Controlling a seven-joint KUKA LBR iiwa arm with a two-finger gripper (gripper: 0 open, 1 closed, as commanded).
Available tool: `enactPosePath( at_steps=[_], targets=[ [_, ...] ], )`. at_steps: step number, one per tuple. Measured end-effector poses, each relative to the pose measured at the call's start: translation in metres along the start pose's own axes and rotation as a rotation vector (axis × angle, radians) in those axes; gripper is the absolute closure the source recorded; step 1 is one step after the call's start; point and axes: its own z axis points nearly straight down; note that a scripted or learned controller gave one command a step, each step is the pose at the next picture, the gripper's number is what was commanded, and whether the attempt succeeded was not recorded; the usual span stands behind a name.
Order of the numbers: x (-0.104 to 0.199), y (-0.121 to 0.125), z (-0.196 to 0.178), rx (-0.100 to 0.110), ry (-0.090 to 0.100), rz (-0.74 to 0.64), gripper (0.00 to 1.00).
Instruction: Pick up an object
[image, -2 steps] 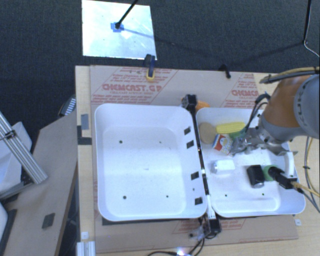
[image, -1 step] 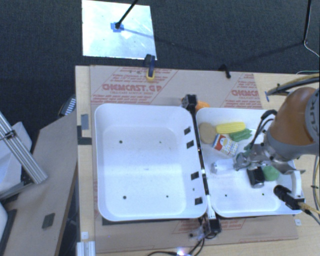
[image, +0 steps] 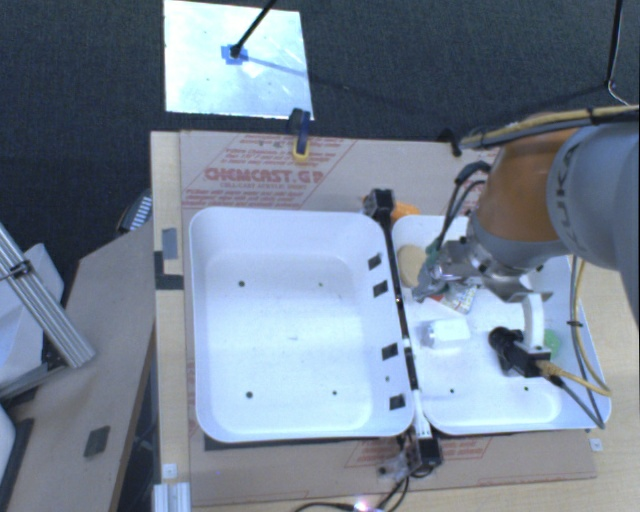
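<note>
There was the end effector (image: 450, 290), down low over the middle of the right bin (image: 500, 412) (right as the camera saw it), hanging off the grey arm (image: 590, 200). Open or closed? Could not tell: the tip was a tangle of metal and glare from this angle, and nothing showed plainly gripped.

So by my read the pick was not yet made. The approach looked about done. The grasp and the lift were both left to do.

The likeliest target was the white block (image: 446, 332). It lay flat on the right bin's floor near its middle, just below the end effector in the view and apart from it.

Moving outward, a tan disc (image: 410, 262) sat against the right bin's wall on the side facing the other bin. An orange piece (image: 405, 211) peeked out at the right bin's far corner on that same side. A small green piece (image: 553, 342) rested by the right bin's opposite wall, under the arm. What these three were was too small to tell.

Beyond that, the left bin (image: 290, 330) stood touching the right bin along one shared edge. Both rested on the pale tabletop (image: 260, 170).

The tally: one arm, one end effector and two bins. Four loose things were in the right bin, namely one block, one disc, one orange piece and one green piece. Any of the four would have satisfied the task, and the block was the closest call.
</note>
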Motion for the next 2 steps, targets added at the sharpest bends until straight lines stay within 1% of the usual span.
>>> enactPosePath(
  at_steps=[1, 2],
  targets=[
    [0.047, 0.105, 0.003, -0.004, -0.003, 0.004, 1.00],
    [0.121, 0.081, -0.063, 0.001, 0.002, 0.003, 1.00]
  ],
)
